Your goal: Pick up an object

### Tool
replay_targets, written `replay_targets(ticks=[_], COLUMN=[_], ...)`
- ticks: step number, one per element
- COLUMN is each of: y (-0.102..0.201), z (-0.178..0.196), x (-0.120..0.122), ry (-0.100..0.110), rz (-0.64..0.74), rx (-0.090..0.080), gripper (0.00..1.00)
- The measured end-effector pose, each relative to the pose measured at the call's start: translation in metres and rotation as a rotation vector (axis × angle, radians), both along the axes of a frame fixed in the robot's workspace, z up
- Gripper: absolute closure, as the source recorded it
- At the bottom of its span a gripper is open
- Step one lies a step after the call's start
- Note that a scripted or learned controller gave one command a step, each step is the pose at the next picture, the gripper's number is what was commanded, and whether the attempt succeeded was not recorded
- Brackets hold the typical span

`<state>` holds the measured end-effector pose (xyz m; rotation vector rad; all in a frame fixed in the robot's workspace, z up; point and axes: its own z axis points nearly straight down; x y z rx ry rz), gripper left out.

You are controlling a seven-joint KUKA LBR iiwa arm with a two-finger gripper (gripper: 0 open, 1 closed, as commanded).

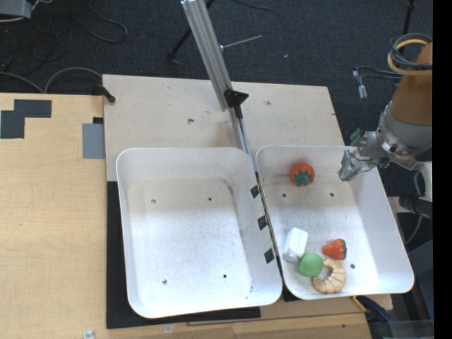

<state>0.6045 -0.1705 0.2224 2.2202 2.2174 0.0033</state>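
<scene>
Dark carpet with loose cables surrounds a pale wooden bench carrying two shallow white bins side by side. Left bin has only dark specks on its floor. Right bin holds five small things. Red tomato-like toy with green top sits alone near the right bin's far edge, toward its far-left corner. Other four cluster at the near edge: white block close to the bin's left wall, green ball just beside it on the near side, touching or nearly so, red strawberry-like piece with green tip to the right of the block, tan ridged pastry-like piece closest to the near rim, touching the green ball. Slanted aluminium post rises from the bench behind the bins, black bracket on it, thin rod running down to the gap between bins. Black clips sit along that shared edge.

Arm with orange band comes in from the right. Gripper hangs at the right bin's far-right corner, just over the rim, well apart from the near cluster and some way right of the tomato toy. Nothing visible between its tips; jaw opening too small and blurred, cannot tell.
</scene>
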Motion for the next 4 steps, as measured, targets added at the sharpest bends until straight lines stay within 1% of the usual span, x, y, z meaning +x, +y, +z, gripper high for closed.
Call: replay_targets(ticks=[1, 2, 3, 4], y=[-0.004, 0.05, 0.106, 0.149], z=[0.045, 0.034, 0.038, 0.033], x=[0.006, -0.009, -0.015, -0.026], ry=[0.0, 0.008, 0.008, 0.01], rz=[0.001, 0.005, 0.006, 0.004], rx=[0.0, 0.004, 0.004, 0.003], gripper=[1.0, 1.0, 1.0, 1.0])
